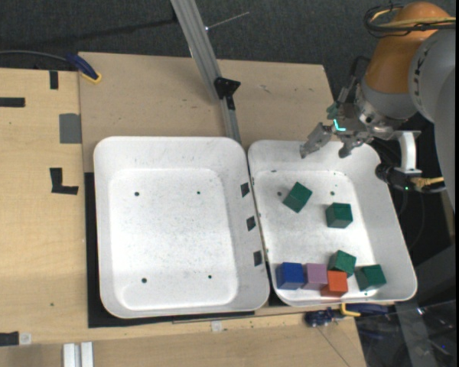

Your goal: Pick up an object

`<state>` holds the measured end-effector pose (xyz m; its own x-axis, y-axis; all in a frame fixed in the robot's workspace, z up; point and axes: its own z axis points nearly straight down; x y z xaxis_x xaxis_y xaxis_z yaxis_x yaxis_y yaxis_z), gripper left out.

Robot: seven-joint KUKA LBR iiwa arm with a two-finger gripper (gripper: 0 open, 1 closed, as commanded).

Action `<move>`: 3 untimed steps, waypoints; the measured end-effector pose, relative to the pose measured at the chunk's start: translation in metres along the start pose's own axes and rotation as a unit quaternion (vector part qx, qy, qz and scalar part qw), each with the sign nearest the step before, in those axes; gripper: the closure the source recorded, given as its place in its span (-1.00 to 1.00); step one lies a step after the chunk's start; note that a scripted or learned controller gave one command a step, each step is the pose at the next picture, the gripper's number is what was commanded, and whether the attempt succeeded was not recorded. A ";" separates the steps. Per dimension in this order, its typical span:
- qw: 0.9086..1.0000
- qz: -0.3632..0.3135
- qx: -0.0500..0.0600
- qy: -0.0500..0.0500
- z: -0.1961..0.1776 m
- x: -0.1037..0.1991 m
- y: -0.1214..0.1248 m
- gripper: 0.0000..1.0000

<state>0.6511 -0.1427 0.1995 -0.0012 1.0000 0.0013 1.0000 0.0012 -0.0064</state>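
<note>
Gripper (330, 145) hangs over the far rim of the right shallow white plastic bin (398, 239). The fingers (312, 145) are spread wide with nothing between them; second finger sits to the arm side.

Candidate objects all lie in the right bin, nearer the camera than the fingers:
- dark green cube, tilted on a corner (297, 197): closest to the fingers, just below and slightly left of them, standing alone.
- second green cube (339, 215): a little further toward the camera, almost straight below the fingers, also alone.
- cluster along the near wall, well apart from the fingers: blue cube (291, 274), lilac cube (317, 274), orange cube (336, 282), and two more green cubes (342, 262) (370, 276). Several of these touch or crowd one another.

The left white bin (107, 205) lies well left of the fingers on the pale wooden surface (30, 228).

Judgement: the blocks look small, rigid and light, probably smooth-faced, so not fragile but liable to slip or skid if pinched on edges. Best hold is across two opposite flat faces. The isolated green cubes give room for both fingers; the tilted one would need the wrist turned to match its faces. The clustered blocks leave little room for a finger between neighbours.

No grasp has been made yet.
</note>
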 end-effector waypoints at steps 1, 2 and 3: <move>1.000 0.000 -0.002 -0.001 -0.003 0.000 0.001 -1.00; 1.000 0.000 0.001 -0.001 0.059 -0.002 0.006 -1.00; 1.000 0.000 0.000 -0.001 0.112 -0.001 0.005 -1.00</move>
<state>0.6555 -0.1435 0.0878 -0.0021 1.0000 -0.0002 1.0000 0.0021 -0.0068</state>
